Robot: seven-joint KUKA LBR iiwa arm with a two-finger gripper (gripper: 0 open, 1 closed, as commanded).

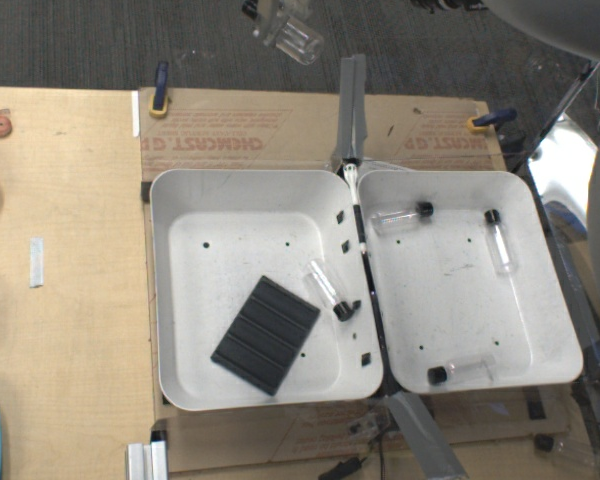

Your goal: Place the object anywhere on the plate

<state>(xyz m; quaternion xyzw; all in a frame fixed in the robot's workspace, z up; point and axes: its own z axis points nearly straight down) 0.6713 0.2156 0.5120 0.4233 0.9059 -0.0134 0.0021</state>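
Lying just beside the black plate (267,334): capped clear tube (325,284), left bin (180,208).

A single fixed camera looks down at a slant from above the counter (60,218). Both white bins, the left bin (170,298) and the right bin (540,268), sit mid-frame at moderate distance, with dark floor (100,18) across the top.

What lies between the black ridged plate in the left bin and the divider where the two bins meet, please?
In the camera view, one clear tube with a black cap lies on the left bin floor between the black plate and the divider, just apart from the plate's upper right corner.
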